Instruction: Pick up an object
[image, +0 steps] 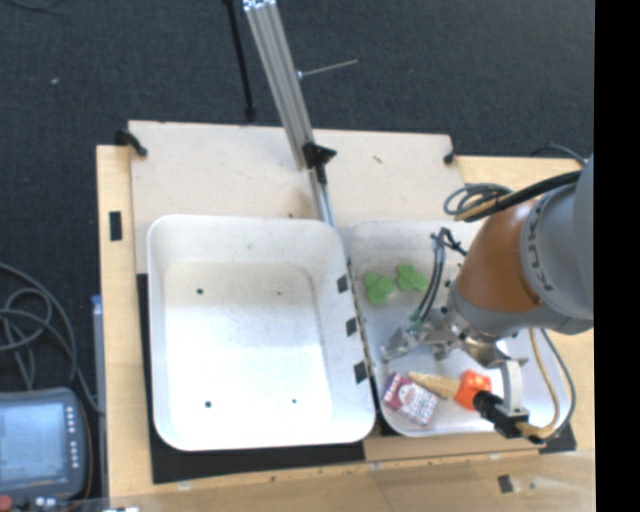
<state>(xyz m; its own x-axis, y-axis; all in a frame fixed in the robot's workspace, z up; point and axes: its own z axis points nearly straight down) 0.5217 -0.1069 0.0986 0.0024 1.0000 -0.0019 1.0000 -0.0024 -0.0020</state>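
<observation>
Gripper (425, 335) hangs low over the middle of the right bin (400, 425); you cannot tell its state. Nearest object, a maroon packet (411, 399), lies just toward the bin's near edge, beside an orange toy (472, 385).

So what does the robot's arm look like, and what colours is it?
The arm is fat, round and grey, with a shiny orange band above its wrist. Thin black and yellowish cables loop along it. At the end is a small metal claw.
</observation>
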